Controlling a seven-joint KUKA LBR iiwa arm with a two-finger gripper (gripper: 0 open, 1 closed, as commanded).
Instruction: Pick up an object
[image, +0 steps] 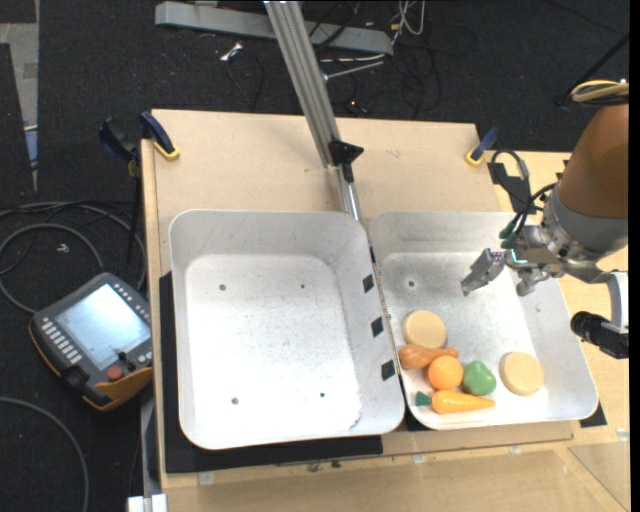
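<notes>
Above the right bin (560, 330), the hand (505, 272) hangs over bare white floor near the bin's upper middle, its two fingers spread apart and gripping nothing. One finger (483, 271) points down-left, the other sits toward the right. The arm (598, 175) reaches in from the right, its orange band above the grey wrist. Toys lie well apart from the hand, toward the bin's near edge: a pale round piece (425, 328), an orange ball (445, 373), a green piece (480, 378), a carrot (462, 402) and a tan disc (521, 372). The left bin (190, 300) sits beside it on the table (250, 165).
</notes>
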